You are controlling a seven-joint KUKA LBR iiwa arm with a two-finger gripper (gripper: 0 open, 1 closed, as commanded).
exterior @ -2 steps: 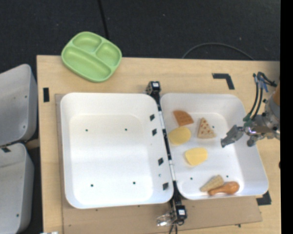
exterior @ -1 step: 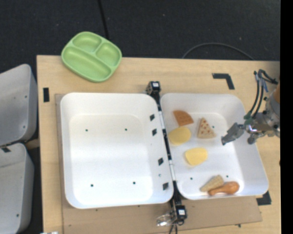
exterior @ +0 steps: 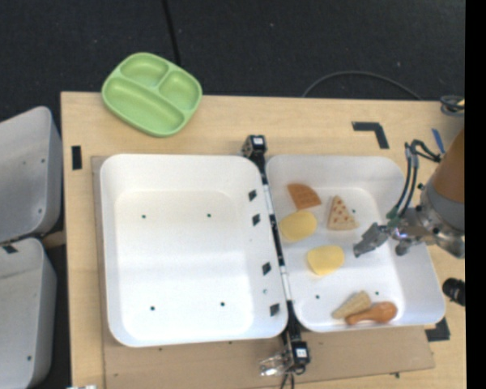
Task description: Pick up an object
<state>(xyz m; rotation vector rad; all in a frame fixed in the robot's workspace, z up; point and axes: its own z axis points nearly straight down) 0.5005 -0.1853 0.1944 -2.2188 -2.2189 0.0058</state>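
Yellow food piece (exterior: 326, 259) | lies in right bin (exterior: 417, 294), mid-floor, near gripper (exterior: 382, 243) | likely light, stiff plastic, smooth and a bit slippery | pinch across its narrow width, from above | gripper hovers just right of it, holding nothing; finger spread cannot be told

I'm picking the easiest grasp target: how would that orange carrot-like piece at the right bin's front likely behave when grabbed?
The carrot-like piece looks rounded and tapered, so it may roll or slip. It touches a tan wedge, which could shift too. It probably is light.
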